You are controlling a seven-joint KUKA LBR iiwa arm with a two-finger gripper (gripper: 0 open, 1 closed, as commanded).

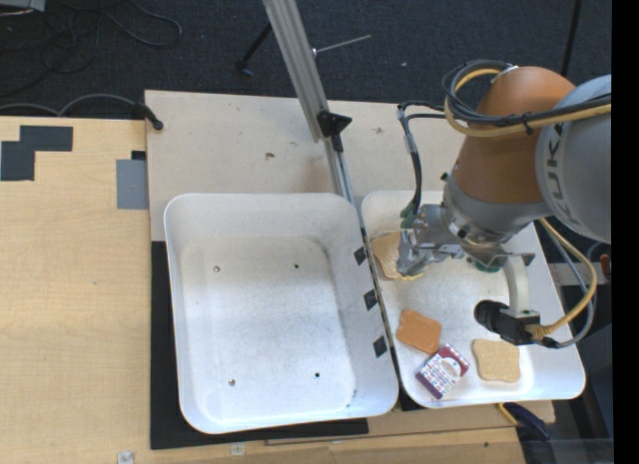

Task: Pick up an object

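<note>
Grey arm [584, 153], black "KUKA" lettering on side; bulbous orange band [509, 148] above wrist; black and yellow cables looped around; metallic pincer [411, 257].

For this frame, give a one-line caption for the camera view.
Gripper down over a tan piece in the right bin.

Three toast slices [418, 331], perhaps; one packet [442, 371]
</note>
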